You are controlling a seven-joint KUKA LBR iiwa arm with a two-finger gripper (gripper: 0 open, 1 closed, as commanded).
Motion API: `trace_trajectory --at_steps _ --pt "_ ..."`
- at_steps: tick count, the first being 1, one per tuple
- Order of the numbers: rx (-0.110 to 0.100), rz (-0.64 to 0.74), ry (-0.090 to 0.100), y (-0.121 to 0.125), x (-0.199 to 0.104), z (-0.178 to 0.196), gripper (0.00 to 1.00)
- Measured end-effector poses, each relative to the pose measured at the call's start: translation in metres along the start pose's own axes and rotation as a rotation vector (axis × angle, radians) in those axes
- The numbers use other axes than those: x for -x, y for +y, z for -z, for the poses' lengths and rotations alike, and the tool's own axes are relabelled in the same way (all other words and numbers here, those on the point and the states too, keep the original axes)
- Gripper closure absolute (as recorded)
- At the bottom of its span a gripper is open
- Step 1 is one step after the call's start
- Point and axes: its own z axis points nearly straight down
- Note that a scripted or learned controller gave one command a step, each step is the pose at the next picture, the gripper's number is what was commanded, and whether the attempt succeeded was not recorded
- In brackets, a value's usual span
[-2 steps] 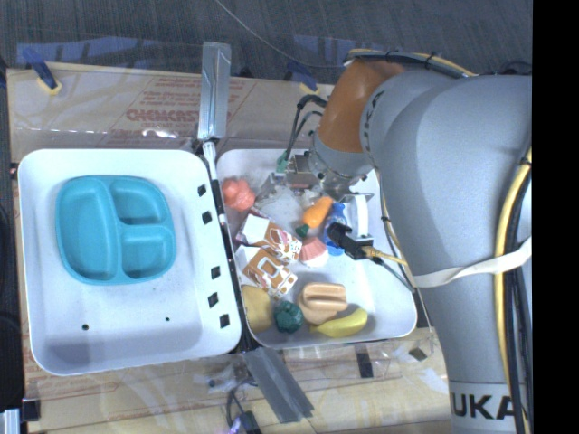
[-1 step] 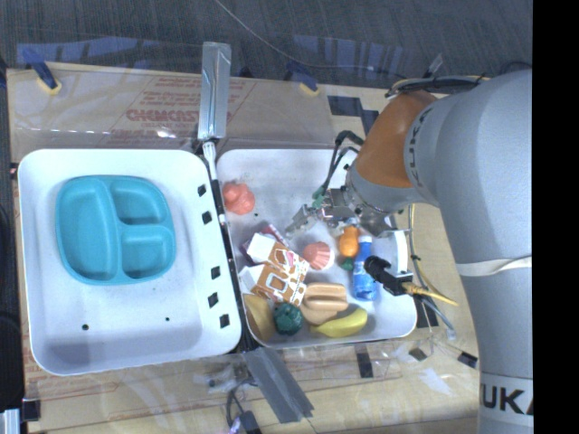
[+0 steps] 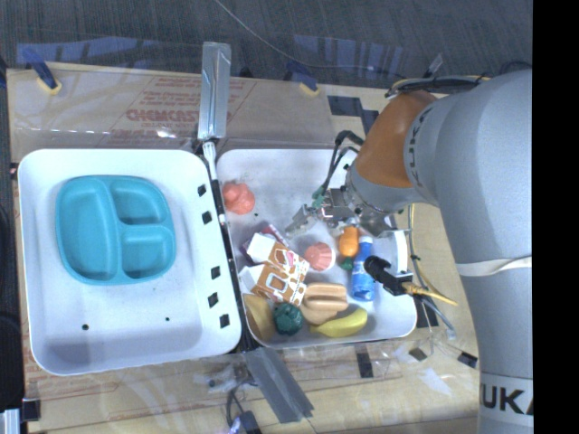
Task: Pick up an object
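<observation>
While the grey arm reaches in from the right, its two-finger gripper hangs low inside the right white bin, and whether its fingers are spread or closed cannot be told

Just below the gripper lies a round pink ball; to its right stand a small orange bottle-shaped toy and a blue plastic bottle; to its left, near the bin's wall, rests a round salmon-coloured fruit. Further below sit a printed cardboard gingerbread-house box, a plastic hot dog in a tan bun, a yellow plastic banana and a dark green knobbly toy. Well to the left, a turquoise divided plastic tray lies in the left white bin
</observation>
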Motion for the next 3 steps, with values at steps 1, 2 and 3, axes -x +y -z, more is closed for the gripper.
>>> trace_trajectory --at_steps 1,2,3 --pt "0.002 0.156 0.007 -0.061 0.03 0.03 0.0" --pt "0.008 -0.007 0.013 -0.031 0.024 0.003 0.0" --pt "0.001 -0.01 0.007 -0.033 0.028 0.01 1.0"
